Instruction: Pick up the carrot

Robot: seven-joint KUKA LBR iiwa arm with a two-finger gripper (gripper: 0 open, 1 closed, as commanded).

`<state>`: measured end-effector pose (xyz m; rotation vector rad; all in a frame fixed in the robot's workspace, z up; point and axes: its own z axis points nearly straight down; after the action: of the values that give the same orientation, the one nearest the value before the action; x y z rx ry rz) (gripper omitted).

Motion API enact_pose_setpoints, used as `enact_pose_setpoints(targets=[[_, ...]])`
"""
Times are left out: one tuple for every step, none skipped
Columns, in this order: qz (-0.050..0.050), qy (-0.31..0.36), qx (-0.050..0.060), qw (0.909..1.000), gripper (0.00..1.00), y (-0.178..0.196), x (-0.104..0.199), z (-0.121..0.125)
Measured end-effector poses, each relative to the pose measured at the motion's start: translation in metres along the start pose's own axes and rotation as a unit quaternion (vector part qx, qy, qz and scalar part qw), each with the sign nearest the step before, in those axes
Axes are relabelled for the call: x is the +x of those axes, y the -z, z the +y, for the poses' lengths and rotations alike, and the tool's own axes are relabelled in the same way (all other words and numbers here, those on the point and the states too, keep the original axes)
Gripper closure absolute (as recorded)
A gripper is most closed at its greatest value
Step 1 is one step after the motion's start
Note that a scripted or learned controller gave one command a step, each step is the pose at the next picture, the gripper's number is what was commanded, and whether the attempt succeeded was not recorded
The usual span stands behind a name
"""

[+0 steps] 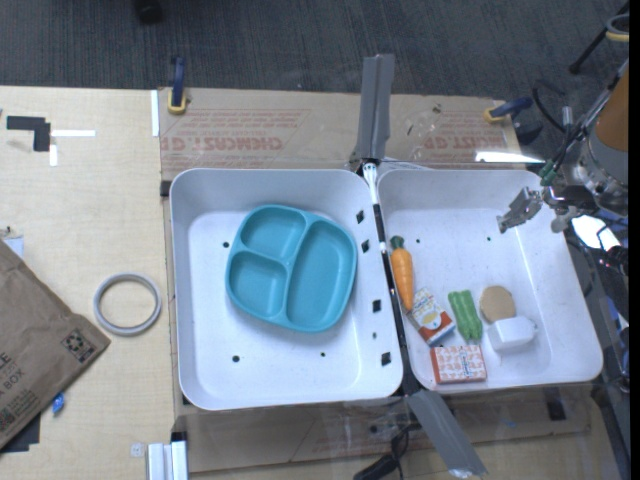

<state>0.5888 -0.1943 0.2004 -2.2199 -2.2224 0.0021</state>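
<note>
Carrot point(402, 276): orange w/ green top, lying lengthwise at right bin's point(560, 368) left wall, beside small packets, a green item, white block. Left bin point(200, 368) holds blue plate point(292, 266). Gripper point(522, 210) hangs over right bin, holding nothing; can't tell its gap.

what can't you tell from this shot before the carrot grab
- Gripper, camera view: too small and blurred to tell its finger state.
- Arm: cut off by the right edge.
- Small carton beside the carrot: print too small to read.
- Cardboard box: cut off by the left edge.
</note>
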Motion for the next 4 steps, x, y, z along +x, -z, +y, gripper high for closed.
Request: enact_pose_setpoints(targets=[[0.000,0.106,0.001,0.9944,0.00,-0.052,0.045,0.014],[0.000,0.227,0.000,0.9738,0.00,-0.009,0.120,-0.009],[0.000,0.350,0.000,0.9367,0.00,-0.009,0.145,-0.089],[0.000,0.462,-0.001,0.8868,0.00,-0.009,0.172,-0.041]])
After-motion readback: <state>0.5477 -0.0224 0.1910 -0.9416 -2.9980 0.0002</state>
